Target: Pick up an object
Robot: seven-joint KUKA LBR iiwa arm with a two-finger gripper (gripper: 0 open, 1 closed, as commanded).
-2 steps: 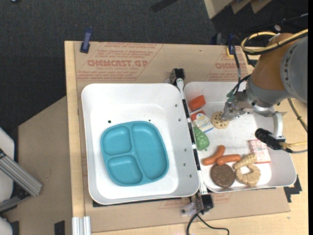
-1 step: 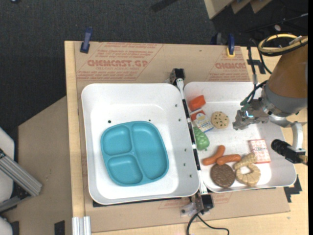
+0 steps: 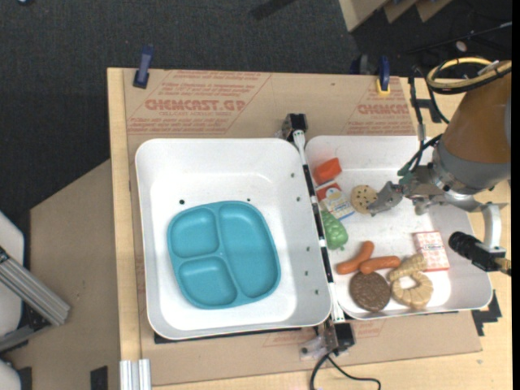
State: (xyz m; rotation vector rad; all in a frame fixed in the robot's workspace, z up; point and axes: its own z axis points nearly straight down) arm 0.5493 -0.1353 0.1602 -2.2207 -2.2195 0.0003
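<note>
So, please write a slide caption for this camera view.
KUKA arm's gripper hovers over toy food in the right bin; a blue plate lies in the left bin.

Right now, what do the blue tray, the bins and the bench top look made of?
Blue tray: likely molded plastic, matte to satin, one uniform teal colour with rounded compartment ridges.
Bins: white, probably thin plastic or coated sheet, smooth with soft glare and rolled rims; the look leaves it open.
Bench top: a board under brown protective paper, judging by the red CHEMCAST print; flat and dull.
</note>
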